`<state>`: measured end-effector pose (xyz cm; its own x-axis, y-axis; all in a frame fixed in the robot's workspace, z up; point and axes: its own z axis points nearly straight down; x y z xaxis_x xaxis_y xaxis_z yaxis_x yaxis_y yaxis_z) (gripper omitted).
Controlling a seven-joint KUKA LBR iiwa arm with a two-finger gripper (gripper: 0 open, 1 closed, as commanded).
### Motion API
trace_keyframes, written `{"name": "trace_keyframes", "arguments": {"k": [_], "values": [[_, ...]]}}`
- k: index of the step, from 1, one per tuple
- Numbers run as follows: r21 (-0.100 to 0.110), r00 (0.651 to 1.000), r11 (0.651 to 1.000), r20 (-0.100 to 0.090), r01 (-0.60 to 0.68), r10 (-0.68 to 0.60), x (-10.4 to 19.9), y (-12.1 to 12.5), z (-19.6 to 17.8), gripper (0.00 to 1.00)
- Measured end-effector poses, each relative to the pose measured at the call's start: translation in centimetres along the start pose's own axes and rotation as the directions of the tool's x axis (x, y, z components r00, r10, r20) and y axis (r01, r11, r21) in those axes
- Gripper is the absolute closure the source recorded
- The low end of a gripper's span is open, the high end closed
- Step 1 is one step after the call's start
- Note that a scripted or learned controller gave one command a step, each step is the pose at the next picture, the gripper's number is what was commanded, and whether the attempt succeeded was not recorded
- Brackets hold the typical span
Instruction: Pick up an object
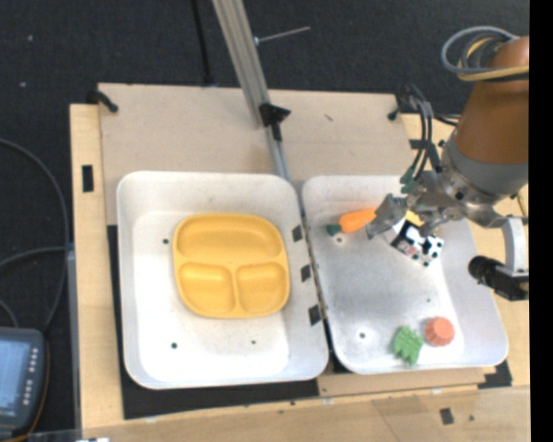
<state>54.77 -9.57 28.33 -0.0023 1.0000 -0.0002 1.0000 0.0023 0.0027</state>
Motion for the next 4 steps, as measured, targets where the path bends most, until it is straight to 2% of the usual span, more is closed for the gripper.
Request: {"name": "trace_keyframes", "arguments": {"k": [1, 2, 3, 4], "values": [[0.0, 1.0, 1.0, 0.0, -0.002, 0.002, 0.0, 0.0, 0.0, 0.0], [0.004, 1.0, 1.0, 0.001, -0.005, 0.005, 0.5, -0.2, 4.5, 0.0], [0.007, 1.0, 1.0, 0.001, -0.004, 0.004, -0.1, 0.0, 10.6, 0.0], [0.007, 1.0, 1.0, 0.001, -0.004, 0.004, -0.4, 0.1, 14.8, 0.0]]}}
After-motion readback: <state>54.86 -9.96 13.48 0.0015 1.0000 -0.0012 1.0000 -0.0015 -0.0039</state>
